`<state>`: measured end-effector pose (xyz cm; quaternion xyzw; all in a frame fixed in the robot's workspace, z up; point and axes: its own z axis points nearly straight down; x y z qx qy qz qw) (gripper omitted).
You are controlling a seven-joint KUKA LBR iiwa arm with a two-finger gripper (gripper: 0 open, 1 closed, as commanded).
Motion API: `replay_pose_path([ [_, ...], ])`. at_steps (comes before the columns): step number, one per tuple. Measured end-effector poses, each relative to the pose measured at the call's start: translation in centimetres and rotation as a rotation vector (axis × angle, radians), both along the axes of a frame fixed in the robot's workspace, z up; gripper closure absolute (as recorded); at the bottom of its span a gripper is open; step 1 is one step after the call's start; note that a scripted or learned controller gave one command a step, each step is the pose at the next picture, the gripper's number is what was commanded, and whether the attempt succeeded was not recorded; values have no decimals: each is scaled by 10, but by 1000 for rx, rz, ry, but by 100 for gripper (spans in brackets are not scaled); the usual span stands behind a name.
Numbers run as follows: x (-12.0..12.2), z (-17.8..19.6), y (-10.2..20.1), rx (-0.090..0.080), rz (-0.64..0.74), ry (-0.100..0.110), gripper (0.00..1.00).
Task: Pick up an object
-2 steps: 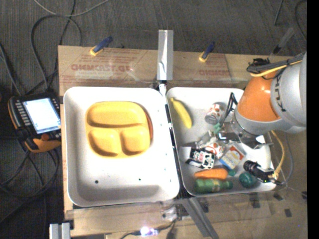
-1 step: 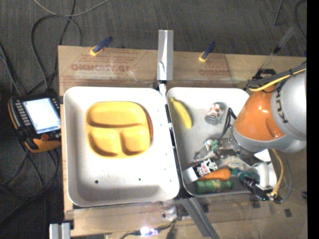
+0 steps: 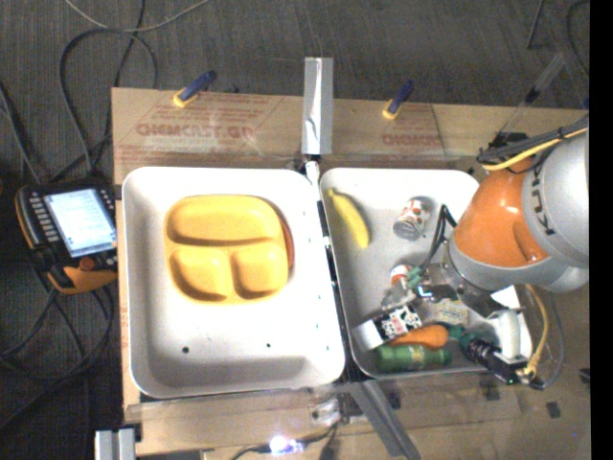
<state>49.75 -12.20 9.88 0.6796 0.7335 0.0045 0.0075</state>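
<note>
I have the gripper (image 3: 419,300) low over the right bin (image 3: 383,185), above the carrot (image 3: 426,335) and green bottle (image 3: 412,356) heaped in its near corner; the wrist hides the jaws, so I cannot tell their state; banana (image 3: 351,218) lies apart.

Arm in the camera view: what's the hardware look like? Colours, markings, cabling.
Grey KUKA arm with a rounded orange band above the wrist; dark lettering on the grey shell. Black cables run along the wrist, yellow ones trail near it. The gripper is dark metal with small red and green details.
</note>
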Motion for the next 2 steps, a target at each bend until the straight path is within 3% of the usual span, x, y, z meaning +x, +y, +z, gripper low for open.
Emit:
replay_pose_path([
  [1, -3, 49, 7, 4, -17, 23, 100],
  [2, 66, 81, -11, 2, -22, 21, 100],
])
